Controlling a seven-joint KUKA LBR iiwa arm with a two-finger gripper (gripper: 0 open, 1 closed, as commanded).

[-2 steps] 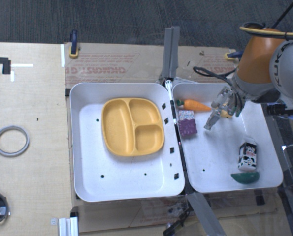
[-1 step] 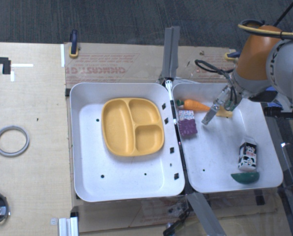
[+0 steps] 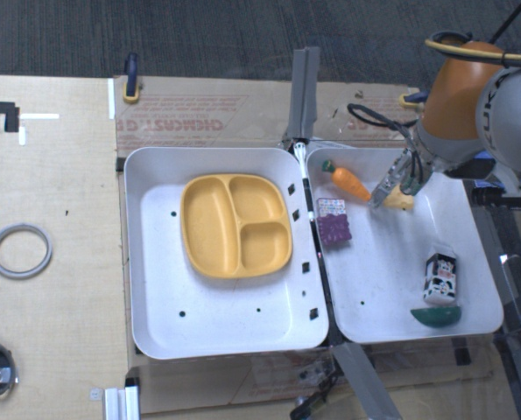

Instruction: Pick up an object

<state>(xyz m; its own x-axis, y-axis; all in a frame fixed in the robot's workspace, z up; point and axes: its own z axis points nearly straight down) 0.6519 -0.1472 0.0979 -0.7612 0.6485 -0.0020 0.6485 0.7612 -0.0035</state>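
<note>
Gripper first: it hangs low at the upper right of the frame, at the end of the big grey arm with the orange band, its tip right against a pale yellow wedge-shaped object near the back of the right-hand shallow white bin. From where I stand I cannot tell how the tool is set, nor whether the wedge is caught in it or merely touched, so I would not call anything picked up yet. My guess is that the task is at the reaching or closing stage, with the lift all left to do. Going down in size, the left-hand shallow white bin holds a yellow plastic plate with three compartments, lying flat near its middle and well apart from the arm. In the right bin, a small black-and-white carton with a cow pattern stands toward the lower right, touching a dark green rounded piece below it. A purple rectangular packet lies by the left wall, and an orange toy carrot sits just beside the tool's tip. Any of these could serve as the object; the wedge looks to be the chosen one.
</note>
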